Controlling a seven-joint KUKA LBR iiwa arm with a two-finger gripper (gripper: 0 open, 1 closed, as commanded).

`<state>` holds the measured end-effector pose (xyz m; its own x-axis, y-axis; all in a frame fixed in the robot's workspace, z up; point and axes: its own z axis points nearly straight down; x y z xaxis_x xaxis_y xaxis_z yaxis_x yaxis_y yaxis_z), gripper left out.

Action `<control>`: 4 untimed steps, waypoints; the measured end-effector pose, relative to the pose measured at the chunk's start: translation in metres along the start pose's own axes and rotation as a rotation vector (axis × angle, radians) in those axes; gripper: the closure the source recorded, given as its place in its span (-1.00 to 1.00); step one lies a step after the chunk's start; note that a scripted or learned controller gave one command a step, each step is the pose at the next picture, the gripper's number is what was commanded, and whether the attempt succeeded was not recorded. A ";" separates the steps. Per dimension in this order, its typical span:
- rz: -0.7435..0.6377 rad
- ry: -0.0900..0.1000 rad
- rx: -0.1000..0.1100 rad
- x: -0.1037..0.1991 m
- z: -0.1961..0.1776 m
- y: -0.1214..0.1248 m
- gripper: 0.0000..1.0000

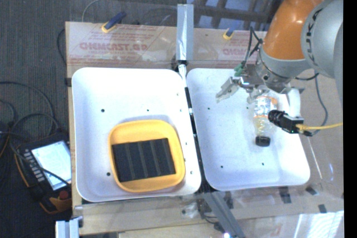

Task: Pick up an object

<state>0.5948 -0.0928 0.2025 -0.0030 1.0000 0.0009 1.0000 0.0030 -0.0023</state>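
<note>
A small clear plastic bottle (262, 114) with a black cap (263, 141) lies in the right bin (234, 159), cap toward the front. My gripper (240, 90) hangs over the back of that bin, just left of the bottle's upper end and partly above it. It stands open, one grey finger (225, 89) splayed out to the left, and nothing shows between its fingers. In the left bin (106, 92) a yellow block with a black ribbed top (146, 156) rests near the front.
The divider between the bins (188, 108) runs just left of the gripper. A yellow cable (318, 128) and black plug trail from the wrist over the right bin's right rim. Bare white floor lies in front of the bottle.
</note>
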 end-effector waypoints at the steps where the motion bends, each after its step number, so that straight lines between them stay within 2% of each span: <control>1: 0.013 -0.003 -0.003 -0.060 -0.041 0.017 -1.00; 2: -0.127 -0.002 -0.001 -0.046 -0.024 0.000 -1.00; 3: -0.265 -0.005 -0.004 -0.052 -0.054 0.046 -1.00; 4: -0.320 -0.002 -0.002 -0.114 0.037 0.034 -1.00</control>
<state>0.6288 -0.2066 0.1650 -0.3179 0.9481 -0.0009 0.9481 0.3179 -0.0007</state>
